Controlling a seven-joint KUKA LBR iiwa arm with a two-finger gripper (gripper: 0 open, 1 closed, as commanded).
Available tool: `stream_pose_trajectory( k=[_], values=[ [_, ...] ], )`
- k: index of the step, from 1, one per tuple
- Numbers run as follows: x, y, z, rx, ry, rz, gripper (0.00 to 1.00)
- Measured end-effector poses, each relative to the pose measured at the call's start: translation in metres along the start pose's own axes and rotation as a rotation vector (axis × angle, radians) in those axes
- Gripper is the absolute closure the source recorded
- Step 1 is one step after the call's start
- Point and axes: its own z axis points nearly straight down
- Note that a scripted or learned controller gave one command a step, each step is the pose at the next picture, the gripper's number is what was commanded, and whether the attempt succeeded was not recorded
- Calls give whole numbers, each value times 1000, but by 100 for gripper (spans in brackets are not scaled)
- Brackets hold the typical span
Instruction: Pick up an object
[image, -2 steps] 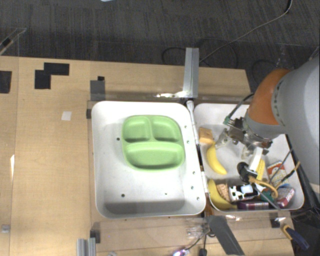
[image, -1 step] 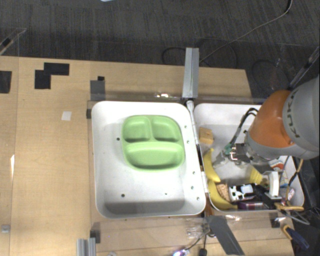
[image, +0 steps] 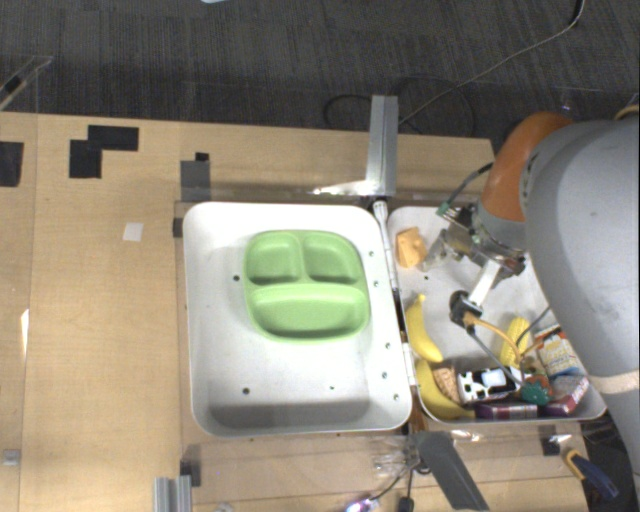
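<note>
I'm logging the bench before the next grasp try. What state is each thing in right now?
Green divided plate: lying flat, right side up, compartments empty, in the left bin.
Banana: unpeeled, lying along the right bin's left wall.
Tan chunk: loose in the right bin's far left corner.
Small items: heaped against the near wall.
Gripper: low in the right bin, beside the tan chunk.

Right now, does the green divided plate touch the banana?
Apart. The camera view shows the green divided plate in the left bin and the banana in the right bin, with a clear gap between them.
</note>
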Motion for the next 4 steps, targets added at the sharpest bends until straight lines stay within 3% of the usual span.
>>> stream_pose_trajectory(
  k=[1, 2, 3, 4],
  values=[
    [-85, -55, -33, 6, -2, -331, 0],
    [-131, -70, -4, -8, 11, -840, 0],
    [-116, -84, -4, -7, 1, -356, 0],
    [-116, -84, -4, -7, 1, -356, 0]
  ],
)
